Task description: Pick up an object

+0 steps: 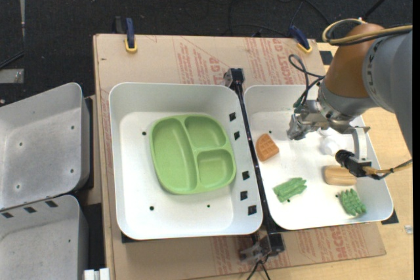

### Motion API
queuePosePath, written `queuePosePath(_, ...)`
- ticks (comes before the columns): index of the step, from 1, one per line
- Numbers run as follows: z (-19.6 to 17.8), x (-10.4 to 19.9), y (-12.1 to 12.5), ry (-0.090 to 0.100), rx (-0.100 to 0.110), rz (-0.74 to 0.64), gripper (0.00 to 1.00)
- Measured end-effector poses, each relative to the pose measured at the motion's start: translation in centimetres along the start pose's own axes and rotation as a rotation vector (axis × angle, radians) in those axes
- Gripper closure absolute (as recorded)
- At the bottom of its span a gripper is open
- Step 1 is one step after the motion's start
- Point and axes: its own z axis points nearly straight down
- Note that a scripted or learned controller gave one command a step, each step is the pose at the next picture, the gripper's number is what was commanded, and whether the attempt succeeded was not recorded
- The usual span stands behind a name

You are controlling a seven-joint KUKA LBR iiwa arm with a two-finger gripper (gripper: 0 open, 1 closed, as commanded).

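Note:
The right bin (308, 220) holds an orange-brown wedge (266, 147) near its left wall. A green leafy piece (289, 189) lies in front of it. A tan block (338, 175) rests further right, and a second green piece (352, 202) lies in the front right corner. My gripper (300, 128) hangs over the back middle of this bin, pointing down, a little right of and behind the orange wedge. Nothing shows between its fingers.
The left bin (131, 206) holds a light green divided plate (193, 153) lying flat in its middle. A black divider with clips (244, 141) runs between the two bins. Two white panels (39, 141) lie off the bench to the left.

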Motion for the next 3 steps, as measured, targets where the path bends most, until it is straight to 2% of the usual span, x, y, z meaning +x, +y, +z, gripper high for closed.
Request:
queuePosePath(1, -4.7, 0.8, 0.5, 0.000, -0.004, -0.004, 1.00)
queuePosePath(2, -10.1, -0.1, 1.2, -0.001, -0.006, -0.003, 1.00)
queuePosePath(3, -13.9, -0.2, 1.3, -0.001, -0.004, -0.004, 1.00)
